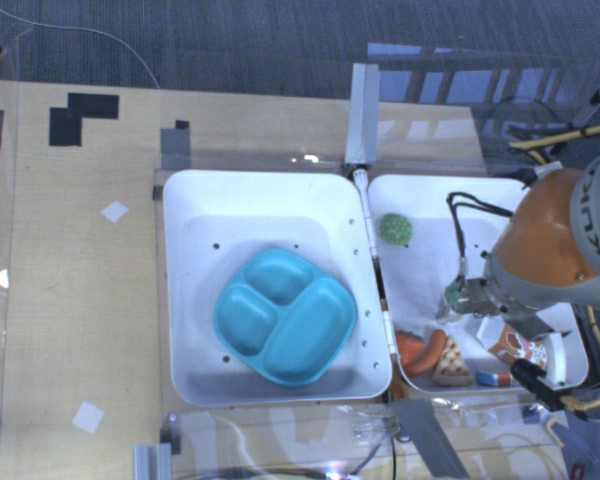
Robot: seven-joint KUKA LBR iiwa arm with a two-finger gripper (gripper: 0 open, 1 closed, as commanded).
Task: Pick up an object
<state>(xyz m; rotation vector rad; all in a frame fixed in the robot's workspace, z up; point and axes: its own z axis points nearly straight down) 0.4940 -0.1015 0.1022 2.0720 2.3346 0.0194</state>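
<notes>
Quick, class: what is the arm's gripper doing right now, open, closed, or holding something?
Gripper: cannot be told; it sits low in the right-hand shallow white bin, above the orange toy pieces, with nothing visibly held.

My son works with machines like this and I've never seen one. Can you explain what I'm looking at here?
This is one picture from a camera fixed above a workbench, looking down at a slant. The grey and orange shape on the right is a robot arm, moved by a program that is meant to pick something up. Its hand hangs low over the right bin, and the picture doesn't let me say whether it grips anything. Two shallow white bins sit side by side. The left bin holds a blue divided plate. The right one holds a green ball near the far edge and, along the near edge, a cluster of small toy-like pieces, among them an orange one. I can't name the rest for sure.
</notes>
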